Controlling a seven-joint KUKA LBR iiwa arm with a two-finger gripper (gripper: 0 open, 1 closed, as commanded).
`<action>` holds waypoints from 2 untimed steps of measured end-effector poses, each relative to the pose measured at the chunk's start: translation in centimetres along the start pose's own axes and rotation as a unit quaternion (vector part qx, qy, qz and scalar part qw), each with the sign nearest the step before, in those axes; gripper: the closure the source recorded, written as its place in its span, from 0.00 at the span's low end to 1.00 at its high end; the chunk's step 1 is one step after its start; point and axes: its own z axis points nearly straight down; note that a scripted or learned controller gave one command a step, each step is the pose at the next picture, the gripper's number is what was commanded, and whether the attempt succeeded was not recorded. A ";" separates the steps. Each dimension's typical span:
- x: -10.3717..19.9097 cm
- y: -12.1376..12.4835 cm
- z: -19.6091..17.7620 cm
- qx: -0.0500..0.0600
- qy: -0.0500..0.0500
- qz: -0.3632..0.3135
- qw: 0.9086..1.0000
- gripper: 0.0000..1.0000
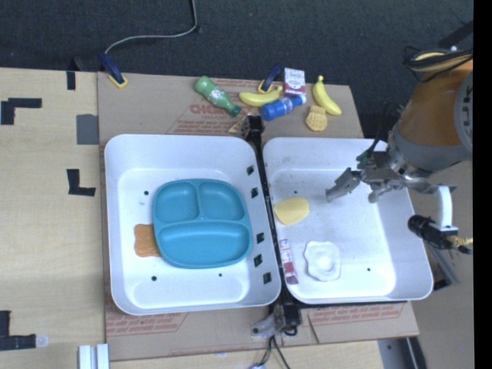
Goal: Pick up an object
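Because the yellow piece [291,210] lies flat and low beside the right bin [400,279]'s left wall, a descent from here risks fingers skidding over it or striking the wall. The white object [321,258] nearby looks equally shallow. The gripper [355,183] hangs over the bin's upper middle, apart from both, tilted leftward, fingers spread and holding nothing. The arm enters from the right.

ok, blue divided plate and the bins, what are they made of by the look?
Blue divided plate: looks like moulded plastic, matte to satin, with uniform colour and soft rounded compartment ridges. Left bin and right bin: probably thin formed plastic, smooth white, with rounded corners and a rolled rim. Cannot confirm either from one view.
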 end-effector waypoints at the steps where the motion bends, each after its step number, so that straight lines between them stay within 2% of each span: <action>1: 4.0 2.7 10.9 0.001 0.000 0.000 1.000 0.00; 2: 3.0 9.1 12.1 -0.003 -0.001 0.000 1.000 0.00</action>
